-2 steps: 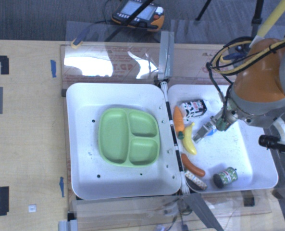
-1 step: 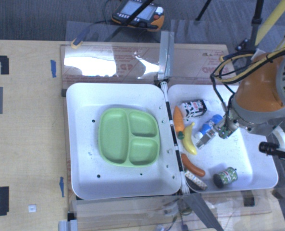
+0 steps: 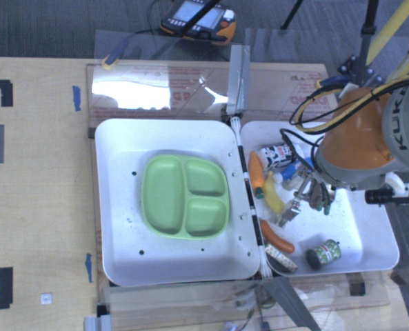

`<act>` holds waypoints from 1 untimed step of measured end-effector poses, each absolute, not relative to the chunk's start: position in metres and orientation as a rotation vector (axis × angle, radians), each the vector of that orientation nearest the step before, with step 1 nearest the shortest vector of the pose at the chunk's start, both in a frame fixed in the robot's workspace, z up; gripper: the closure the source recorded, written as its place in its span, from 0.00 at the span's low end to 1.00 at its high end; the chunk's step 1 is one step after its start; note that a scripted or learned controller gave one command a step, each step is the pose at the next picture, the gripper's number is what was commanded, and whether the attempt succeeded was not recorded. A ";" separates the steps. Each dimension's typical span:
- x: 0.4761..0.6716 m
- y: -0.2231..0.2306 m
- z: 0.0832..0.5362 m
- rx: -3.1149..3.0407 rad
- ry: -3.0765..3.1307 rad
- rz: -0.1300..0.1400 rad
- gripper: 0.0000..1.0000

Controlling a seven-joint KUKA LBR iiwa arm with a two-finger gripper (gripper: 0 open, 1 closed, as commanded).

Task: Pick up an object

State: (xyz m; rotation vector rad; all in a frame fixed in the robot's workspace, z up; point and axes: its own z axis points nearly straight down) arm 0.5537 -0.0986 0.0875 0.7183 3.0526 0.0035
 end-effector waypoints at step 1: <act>0.556 -0.099 0.099 0.722 3.043 0.008 1.00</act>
